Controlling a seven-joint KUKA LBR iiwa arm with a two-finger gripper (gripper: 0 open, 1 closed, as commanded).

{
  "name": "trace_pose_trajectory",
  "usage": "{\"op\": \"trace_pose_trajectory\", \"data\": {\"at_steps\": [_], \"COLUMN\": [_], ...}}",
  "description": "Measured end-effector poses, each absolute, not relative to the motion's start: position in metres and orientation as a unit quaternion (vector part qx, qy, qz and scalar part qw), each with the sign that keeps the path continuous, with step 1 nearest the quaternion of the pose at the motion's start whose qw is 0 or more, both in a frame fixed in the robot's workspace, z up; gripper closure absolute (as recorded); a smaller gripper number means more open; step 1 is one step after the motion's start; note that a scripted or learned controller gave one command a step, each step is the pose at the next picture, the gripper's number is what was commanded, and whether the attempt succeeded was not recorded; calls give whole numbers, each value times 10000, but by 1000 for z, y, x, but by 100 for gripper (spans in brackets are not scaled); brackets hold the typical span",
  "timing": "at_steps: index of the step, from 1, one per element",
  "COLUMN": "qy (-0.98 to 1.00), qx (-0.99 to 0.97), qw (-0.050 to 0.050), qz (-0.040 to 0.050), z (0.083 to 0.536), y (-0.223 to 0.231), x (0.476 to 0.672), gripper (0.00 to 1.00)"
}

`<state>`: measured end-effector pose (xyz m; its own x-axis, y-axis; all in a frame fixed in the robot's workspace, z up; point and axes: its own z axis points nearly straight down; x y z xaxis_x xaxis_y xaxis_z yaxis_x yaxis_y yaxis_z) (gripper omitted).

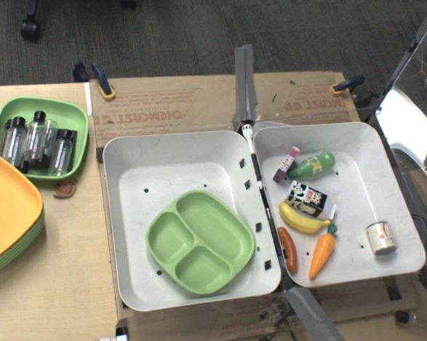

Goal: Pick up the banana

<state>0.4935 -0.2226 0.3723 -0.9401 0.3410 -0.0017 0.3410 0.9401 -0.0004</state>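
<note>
Lab: grey carpet (189, 29), cardboard-covered bench (216, 104), clamps (104, 83), white bins (126, 172).

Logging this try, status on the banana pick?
Banana lying in right bin, not held. Milk carton touching its upper side, carrot and hot dog close beside it.

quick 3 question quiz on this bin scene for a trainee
1. True or false: the banana lies in the right bin.
2. What lies in the left bin? A) green divided tray B) tin can C) carrot
3. Fill in: just below the banana lies an orange ____.

Key:
1. True
2. A, the green divided tray
3. carrot
</note>
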Motion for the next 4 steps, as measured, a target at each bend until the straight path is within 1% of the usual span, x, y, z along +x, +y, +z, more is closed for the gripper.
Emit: {"op": "trace_pose_trajectory", "data": {"at_steps": [1,2,3,4], "qy": [9881,9922,9929,9956], "qx": [1540,1243,1191,940], "qw": [22,16,20,12], "qz": [-6,-4,-4,-3], "z": [398,417,439,418], "y": [-222,-222,-221,-222], "x": [517,479,579,514], "gripper": [100,100,100,100]}}
